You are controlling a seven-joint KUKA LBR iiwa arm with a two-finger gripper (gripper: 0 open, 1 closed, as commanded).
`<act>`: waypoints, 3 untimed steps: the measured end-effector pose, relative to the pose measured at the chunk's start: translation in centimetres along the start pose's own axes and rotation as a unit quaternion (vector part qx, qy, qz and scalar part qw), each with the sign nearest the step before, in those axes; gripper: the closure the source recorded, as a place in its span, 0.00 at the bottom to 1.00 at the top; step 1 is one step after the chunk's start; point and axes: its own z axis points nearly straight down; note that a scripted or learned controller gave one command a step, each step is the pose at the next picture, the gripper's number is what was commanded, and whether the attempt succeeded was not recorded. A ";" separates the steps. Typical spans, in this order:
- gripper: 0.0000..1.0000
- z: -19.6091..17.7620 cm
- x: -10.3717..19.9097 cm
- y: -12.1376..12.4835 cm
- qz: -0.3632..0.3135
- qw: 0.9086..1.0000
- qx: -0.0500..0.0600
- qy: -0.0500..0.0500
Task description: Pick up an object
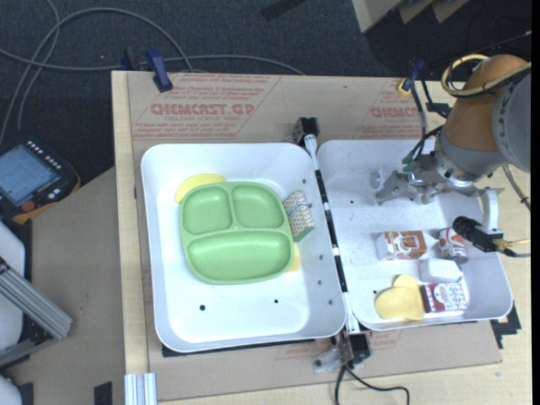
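Yellow heart front of right bin; cardboard reads "CHEMCAST"; pincer grip unclear.

The arm is grey with an orange band, black cables looping beside it, ending in a silvery metal claw.

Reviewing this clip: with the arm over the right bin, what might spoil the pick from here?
1. The small packets and the yellow piece lie close together near the right bin's front, so a descent there may nudge neighbours instead of isolating one.
2. The pincer sits over bare bin floor, apart from every item; closing there would likely grab nothing.
3. The black cable beside the arm crosses above the packets and might snag.
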 end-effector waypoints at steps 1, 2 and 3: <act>0.00 -5.8 -1.1 1.9 -0.001 1.000 -0.002 -0.001; 0.00 -4.6 -5.6 4.6 0.000 1.000 -0.001 -0.001; 0.00 -5.4 -2.0 -0.3 0.000 1.000 0.000 0.000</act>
